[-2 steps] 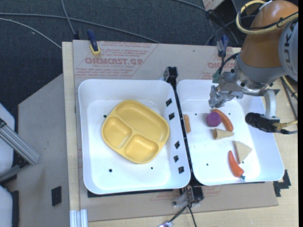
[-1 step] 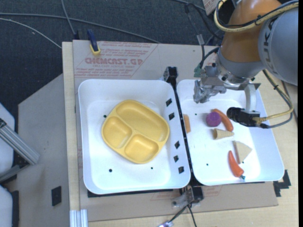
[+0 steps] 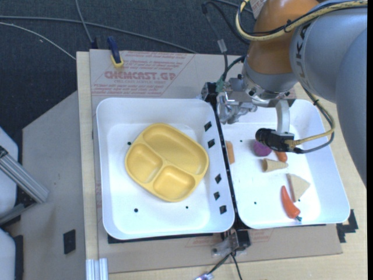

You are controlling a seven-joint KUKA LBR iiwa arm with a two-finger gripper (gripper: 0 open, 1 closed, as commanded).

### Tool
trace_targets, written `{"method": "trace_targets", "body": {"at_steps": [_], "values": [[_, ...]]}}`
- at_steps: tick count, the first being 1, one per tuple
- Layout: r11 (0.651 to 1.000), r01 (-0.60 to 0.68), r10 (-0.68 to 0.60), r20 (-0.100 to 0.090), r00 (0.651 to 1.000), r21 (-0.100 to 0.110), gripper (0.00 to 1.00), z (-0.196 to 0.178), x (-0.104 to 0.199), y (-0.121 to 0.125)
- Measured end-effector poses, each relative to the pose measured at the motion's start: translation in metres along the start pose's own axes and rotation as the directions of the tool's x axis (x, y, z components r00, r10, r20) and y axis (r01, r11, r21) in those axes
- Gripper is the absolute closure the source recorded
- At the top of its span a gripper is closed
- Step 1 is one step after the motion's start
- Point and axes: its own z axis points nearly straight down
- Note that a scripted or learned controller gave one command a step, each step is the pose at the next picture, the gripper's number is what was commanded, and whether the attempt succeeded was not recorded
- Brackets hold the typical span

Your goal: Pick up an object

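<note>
Two bins, one tray, six small pieces of toy food.

Two white bins sit side by side: the left bin point(image 3: 111, 174) carries one yellow tray point(image 3: 166, 161) with three compartments, and the right bin point(image 3: 326, 174) carries the small pieces. These are one purple piece point(image 3: 261, 149), one tan cone point(image 3: 274, 165), one pale wedge point(image 3: 298, 185), one orange carrot point(image 3: 289, 202) with a green tip, one thin orange stick point(image 3: 230, 153) near the divide, and one red-orange piece point(image 3: 281, 155) beside the purple one. One arm point(image 3: 277, 37) reaches over the right bin.
</note>
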Motion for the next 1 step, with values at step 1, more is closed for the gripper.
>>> {"method": "trace_targets", "body": {"at_steps": [1], "values": [[1.0, 0.001, -0.001, -0.001, 1.0, -0.001, 1.0, 0.0031, 0.0565, 0.0107]]}}
